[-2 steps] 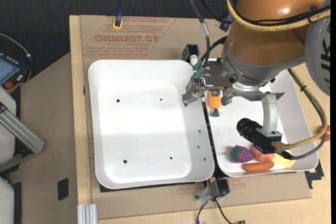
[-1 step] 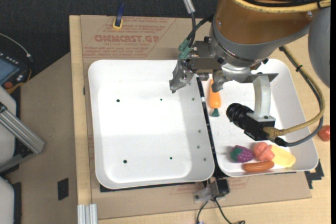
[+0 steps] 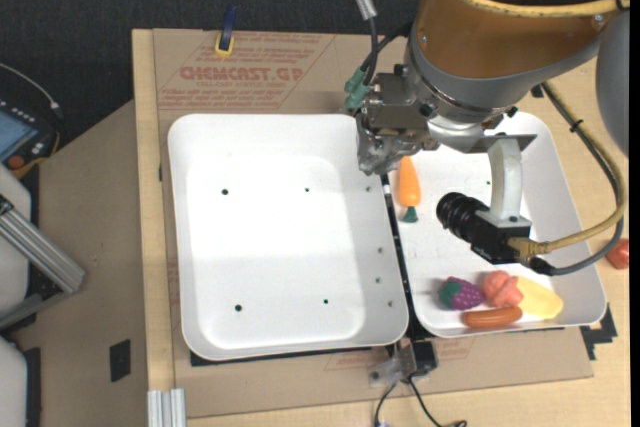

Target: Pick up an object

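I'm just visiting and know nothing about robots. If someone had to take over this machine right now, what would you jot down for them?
Gripper: low over the right bin's left edge, right by the toy carrot; whether it grips anything can't be told.
Things: carrot beside the gripper; purple grapes, a pink piece, a yellow piece and a sausage lie clustered at the right bin's front.
Done: nothing visibly lifted.
Left: grasp one object and raise it.

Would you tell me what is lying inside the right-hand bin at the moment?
In the right bin: a toy carrot near the divider, and purple grapes, a pink piece, a yellow piece and a sausage at the front. The arm covers the bin's back part.
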`<state>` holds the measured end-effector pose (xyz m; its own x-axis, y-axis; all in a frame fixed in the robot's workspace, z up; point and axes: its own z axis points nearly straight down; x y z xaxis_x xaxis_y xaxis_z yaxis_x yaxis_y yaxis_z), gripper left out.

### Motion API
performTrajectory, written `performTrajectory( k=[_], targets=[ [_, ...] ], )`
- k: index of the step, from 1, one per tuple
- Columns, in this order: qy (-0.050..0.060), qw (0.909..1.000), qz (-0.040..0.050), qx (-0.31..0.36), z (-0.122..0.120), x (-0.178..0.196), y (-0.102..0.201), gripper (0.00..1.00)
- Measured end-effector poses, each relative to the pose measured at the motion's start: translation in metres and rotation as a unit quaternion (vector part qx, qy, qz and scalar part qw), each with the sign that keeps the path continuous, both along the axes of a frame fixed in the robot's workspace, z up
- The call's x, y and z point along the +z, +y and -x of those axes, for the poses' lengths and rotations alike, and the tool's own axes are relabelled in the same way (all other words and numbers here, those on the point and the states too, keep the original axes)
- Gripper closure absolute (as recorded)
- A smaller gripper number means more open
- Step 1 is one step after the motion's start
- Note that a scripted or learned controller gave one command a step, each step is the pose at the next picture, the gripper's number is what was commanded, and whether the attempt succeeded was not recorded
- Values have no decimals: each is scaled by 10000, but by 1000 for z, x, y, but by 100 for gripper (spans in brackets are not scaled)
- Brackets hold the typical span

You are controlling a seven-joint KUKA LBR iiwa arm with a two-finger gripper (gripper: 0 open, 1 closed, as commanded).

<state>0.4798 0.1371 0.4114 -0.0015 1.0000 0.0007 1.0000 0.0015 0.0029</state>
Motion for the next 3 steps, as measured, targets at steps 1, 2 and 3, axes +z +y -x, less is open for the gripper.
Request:
performTrajectory(
  k=[1,2,3],
  targets=[
    [33,10000,8,1,1,-21,17,100],
    [56,10000,15,-34,-22,-139,-21,100],
    [3,10000,1,6,-50,-126,10,100]
  ],
)
